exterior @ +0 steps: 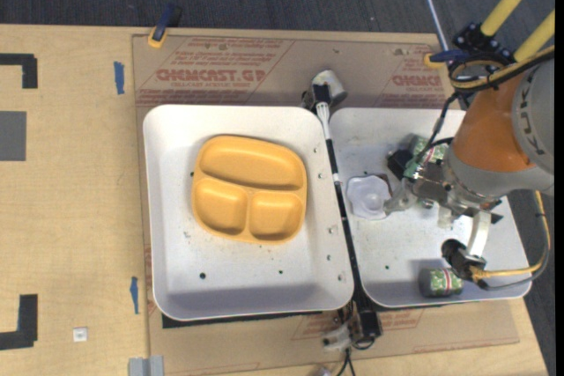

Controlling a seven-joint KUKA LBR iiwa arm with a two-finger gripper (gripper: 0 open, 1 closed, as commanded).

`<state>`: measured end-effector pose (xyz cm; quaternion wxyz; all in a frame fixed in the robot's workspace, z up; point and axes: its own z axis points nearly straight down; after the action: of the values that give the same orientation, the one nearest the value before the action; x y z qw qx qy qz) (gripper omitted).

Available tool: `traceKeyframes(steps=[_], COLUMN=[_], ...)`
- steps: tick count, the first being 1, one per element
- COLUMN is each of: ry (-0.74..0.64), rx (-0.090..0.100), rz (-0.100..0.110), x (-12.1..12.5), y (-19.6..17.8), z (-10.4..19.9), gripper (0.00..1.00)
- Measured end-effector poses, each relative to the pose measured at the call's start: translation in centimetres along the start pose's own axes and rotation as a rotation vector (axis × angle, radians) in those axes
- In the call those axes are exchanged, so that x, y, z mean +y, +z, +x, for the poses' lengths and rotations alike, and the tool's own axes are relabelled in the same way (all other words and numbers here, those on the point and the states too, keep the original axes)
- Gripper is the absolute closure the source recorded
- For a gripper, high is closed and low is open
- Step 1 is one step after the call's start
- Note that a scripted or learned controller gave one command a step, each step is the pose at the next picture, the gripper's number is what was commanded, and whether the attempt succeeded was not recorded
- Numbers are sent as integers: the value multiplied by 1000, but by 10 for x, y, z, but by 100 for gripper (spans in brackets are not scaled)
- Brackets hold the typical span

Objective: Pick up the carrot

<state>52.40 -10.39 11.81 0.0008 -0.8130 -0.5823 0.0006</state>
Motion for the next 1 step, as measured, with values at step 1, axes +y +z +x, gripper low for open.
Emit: traceKeyframes(steps=[1], ry=[3], rx=[1], rz=[-2], x=[1], y=[-10], z=[0], gripper=[100])
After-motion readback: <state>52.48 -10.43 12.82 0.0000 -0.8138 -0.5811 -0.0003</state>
